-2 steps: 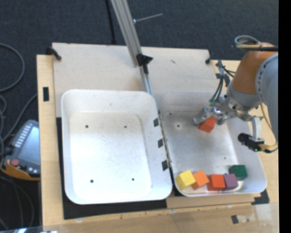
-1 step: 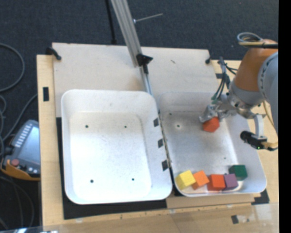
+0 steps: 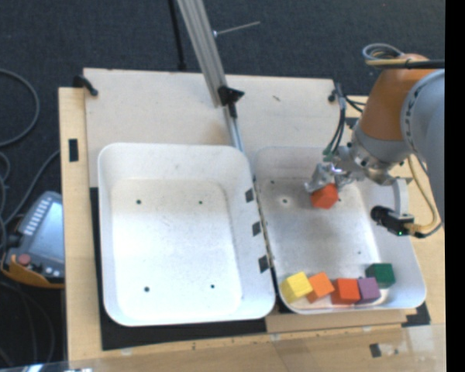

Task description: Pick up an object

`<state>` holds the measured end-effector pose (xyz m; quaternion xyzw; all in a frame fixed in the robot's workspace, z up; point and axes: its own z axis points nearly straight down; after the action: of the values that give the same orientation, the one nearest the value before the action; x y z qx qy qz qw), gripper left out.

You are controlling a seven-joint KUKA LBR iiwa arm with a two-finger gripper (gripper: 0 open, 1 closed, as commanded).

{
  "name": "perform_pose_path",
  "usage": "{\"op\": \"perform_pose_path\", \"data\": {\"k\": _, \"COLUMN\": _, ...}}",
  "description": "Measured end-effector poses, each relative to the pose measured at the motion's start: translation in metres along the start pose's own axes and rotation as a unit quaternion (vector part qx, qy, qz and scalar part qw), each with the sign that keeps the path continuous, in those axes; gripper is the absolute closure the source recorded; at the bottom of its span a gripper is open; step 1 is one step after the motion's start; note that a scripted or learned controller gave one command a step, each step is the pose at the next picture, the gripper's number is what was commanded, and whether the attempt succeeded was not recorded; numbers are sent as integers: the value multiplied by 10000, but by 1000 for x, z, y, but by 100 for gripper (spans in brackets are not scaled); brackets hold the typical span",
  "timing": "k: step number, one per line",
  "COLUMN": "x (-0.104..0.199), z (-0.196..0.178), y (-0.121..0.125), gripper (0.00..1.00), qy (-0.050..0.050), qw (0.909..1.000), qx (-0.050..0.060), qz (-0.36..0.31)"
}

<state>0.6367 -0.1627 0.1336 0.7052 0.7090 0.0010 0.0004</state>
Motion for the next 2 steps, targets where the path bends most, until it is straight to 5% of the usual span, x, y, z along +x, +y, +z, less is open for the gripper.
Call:
{"op": "perform_pose_path", "data": {"k": 1, "x": 16, "z": -50, "y": -18, "gripper": 100, "qy": -7, "qw": 10000, "qx": -11, "qz": 5}}
{"op": "perform_pose_path", "data": {"k": 2, "x": 85, "z": -94, "y": -35, "gripper": 100, "qy": 1, "qw": 10000, "qx": -16, "qz": -14}}
